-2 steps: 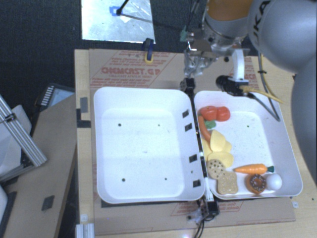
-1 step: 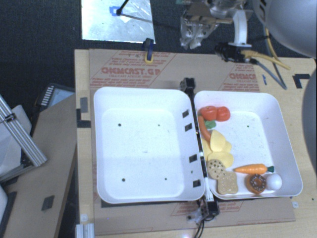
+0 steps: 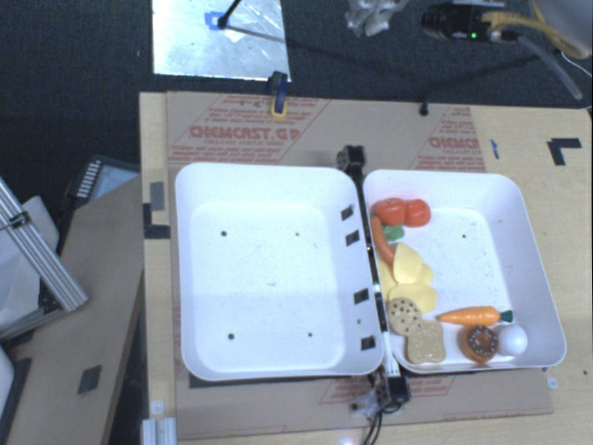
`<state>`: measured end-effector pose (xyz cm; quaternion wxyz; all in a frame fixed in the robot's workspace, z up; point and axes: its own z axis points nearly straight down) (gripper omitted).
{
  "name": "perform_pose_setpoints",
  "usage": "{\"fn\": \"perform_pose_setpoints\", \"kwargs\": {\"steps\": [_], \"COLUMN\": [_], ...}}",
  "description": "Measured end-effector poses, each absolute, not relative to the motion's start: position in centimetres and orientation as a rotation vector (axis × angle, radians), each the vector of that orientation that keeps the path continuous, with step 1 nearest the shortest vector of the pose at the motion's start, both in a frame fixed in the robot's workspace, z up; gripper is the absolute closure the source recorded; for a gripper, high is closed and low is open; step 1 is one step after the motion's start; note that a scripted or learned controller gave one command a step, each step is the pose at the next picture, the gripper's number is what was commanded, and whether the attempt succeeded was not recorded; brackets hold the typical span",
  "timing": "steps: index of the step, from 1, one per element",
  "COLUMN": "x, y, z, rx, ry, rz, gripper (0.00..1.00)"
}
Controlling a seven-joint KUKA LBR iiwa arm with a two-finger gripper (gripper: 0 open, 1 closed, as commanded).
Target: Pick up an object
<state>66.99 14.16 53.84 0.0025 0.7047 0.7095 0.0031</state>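
gripper [image 3: 375,12] beyond bench's far edge, grip state unclear. toy carrot [image 3: 473,316], donut [image 3: 481,342], egg [image 3: 511,339] at right bin [image 3: 533,248] near edge.

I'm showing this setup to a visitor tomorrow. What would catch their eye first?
Probably the cluster of bright toy food along the left and front edges of the right bin: a red tomato at the back, a carrot near the front, a doughnut and a white egg in the front corner. Next to it sits the left bin, and the gripper hangs far back above the bench.
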Motion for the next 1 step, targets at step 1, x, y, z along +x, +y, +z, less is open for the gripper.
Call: {"fn": "perform_pose_setpoints", "kwargs": {"steps": [1], "x": [52.36], "y": [16.32], "z": [51.13], "rx": [2.214], "ry": [2.237], "rz": [-0.003], "gripper": [1.0]}}
